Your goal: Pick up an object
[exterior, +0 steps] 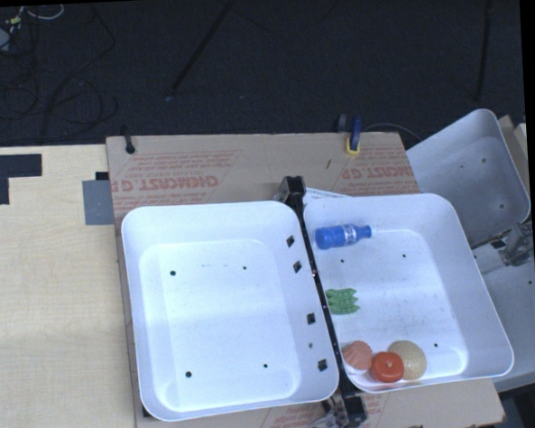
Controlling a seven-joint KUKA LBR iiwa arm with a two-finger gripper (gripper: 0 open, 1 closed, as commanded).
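Two shallow white bins sit side by side on a brown cardboard sheet [246, 165] printed with reddish lettering, which lies on the pale wooden table [46, 294]: the left bin [135, 262] and the right bin [474, 268] meet along a black divider strip [312, 278] running between them. A yellow-and-blue clamp [353, 135] grips the far edge of the cardboard, and a small black peg [129, 145] stands at its far left corner. Dark rectangular patches [12, 174] and a grey square [96, 201] mark the table to the left, and a bent sheet of grey metal [468, 174] rises beyond the right bin.
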